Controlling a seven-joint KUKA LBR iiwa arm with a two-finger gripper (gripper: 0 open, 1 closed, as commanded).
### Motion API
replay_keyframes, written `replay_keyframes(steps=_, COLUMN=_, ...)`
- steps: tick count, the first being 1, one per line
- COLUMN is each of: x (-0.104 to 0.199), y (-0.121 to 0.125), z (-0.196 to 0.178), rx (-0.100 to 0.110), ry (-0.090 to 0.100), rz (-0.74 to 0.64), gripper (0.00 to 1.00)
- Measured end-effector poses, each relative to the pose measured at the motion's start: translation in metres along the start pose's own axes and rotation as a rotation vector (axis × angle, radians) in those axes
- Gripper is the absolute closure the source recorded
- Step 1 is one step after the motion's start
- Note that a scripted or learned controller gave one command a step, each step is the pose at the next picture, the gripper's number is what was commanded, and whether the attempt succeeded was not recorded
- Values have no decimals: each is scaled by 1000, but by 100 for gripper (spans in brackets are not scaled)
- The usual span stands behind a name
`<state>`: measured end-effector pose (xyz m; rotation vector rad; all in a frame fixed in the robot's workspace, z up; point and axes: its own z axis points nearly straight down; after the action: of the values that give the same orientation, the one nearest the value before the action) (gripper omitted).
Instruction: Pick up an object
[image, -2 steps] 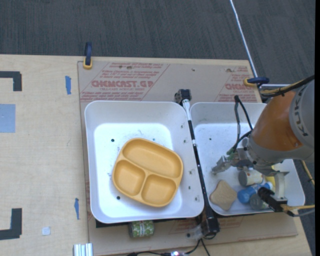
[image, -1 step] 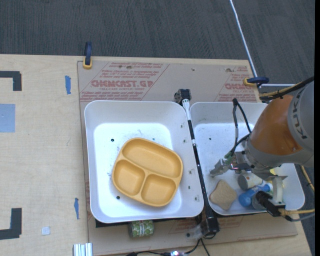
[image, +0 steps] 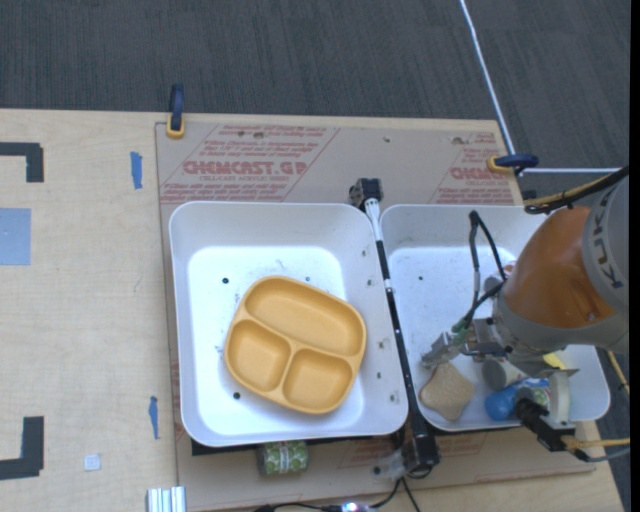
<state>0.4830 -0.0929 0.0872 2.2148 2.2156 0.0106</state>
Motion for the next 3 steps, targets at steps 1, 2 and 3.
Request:
replay_keyframes(steps=1, x=-14, y=46, z=1, rx=6, ry=1, rz=0, gripper=0)
replay_keyframes(steps=2, x=-3, y=38, z=1, rx=3, ry=-1, rz=0, gripper=0)
replay_keyframes(steps=3, x=-2, y=38, z=1, rx=2, ry=-1, rz=1, gripper=0)
